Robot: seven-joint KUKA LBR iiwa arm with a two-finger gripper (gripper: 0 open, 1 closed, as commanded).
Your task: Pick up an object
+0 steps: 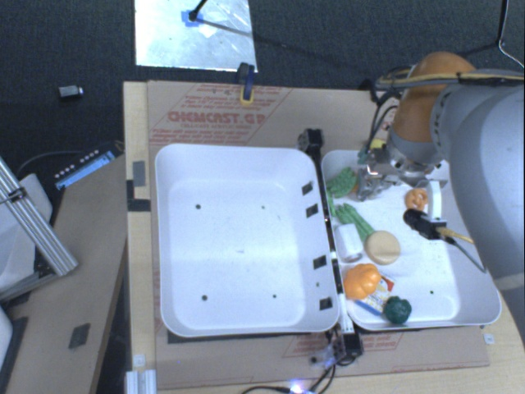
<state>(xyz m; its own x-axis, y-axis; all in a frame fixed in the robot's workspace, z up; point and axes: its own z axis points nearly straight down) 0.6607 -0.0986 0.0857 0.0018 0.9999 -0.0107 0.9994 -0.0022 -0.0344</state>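
1. The green leafy piece [340, 184] lay in the upper left corner of the right bin [447, 290], close to the wall it shares with the other bin.
2. The gripper [371, 183] was down in that same corner, just to the right of the leafy piece. Contact between them could not be made out, nor could I tell whether the gripper was open or closed, and nothing could be seen in its hold.
3. A long green piece [355, 217] lay just below the leafy one, slanting down toward a white cylinder [349, 241] by the shared wall.
4. A round beige object [383, 247] sat just right of the cylinder, touching or nearly touching it.
5. Lower down, an orange pepper-like object [362, 280] rested near the shared wall, with a blue item [371, 304] partly under it and a dark green knobbly object [398, 309] beside that, near the bin's front edge.
6. A small orange object [416, 198] lay to the right of the gripper, close to the wrist.
7. The grey arm [484, 187] came in from the right, its orange band [426, 97] above the bin's far edge.
8. The left bin [238, 245] stood alongside, with black clips [312, 212] along the joined walls.
9. Both bins sat on a printed cardboard sheet [213, 113], which had a yellow and blue clamp [245, 84] at its far edge.
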